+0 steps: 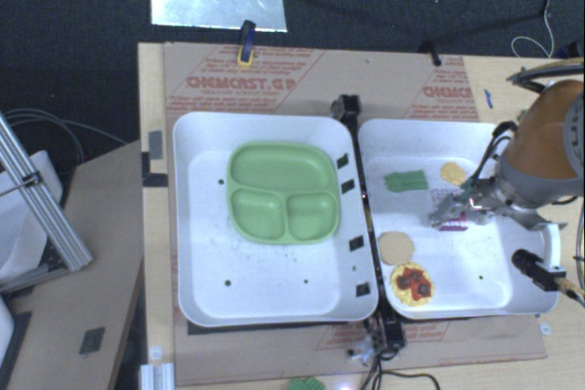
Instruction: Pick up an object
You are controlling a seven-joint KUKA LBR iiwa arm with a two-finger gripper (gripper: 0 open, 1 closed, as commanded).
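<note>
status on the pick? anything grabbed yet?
Done: the arm has reached into the right bin, pincer low near a purple item. In hand: nothing visibly held; the grip is too blurred to judge. Left: grasp and lift. Green piece, tan disc and pizza toy lie untouched.

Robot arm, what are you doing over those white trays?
The robot arm is reaching into the right bin from the side, trying to pick something up. Its claw is low in the middle of that bin, over a small pinkish thing I can't make out. Around it lie a green piece, a yellow piece, a tan round cookie and a little toy pizza. The left bin holds a green divided plate.
</note>
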